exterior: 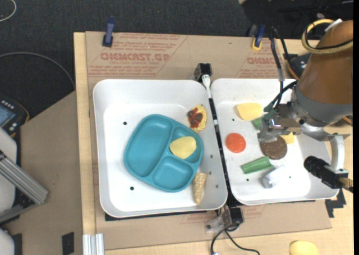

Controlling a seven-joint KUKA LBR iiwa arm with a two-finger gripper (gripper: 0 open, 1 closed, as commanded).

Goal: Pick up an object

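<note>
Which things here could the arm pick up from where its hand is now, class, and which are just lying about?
In play, right bin:
- hand
- brown disc
- orange disc
- yellow piece
- green stick
- grey bit

Lying about, left bin:
- blue divided plate with a pale yellow lump
- pizza-like slice
- tan roll

2 blue clamps (109,31) pinch the brown cardboard (140,54). A silver metal bar (22,182) sits on the dark carpet (56,1).
</note>
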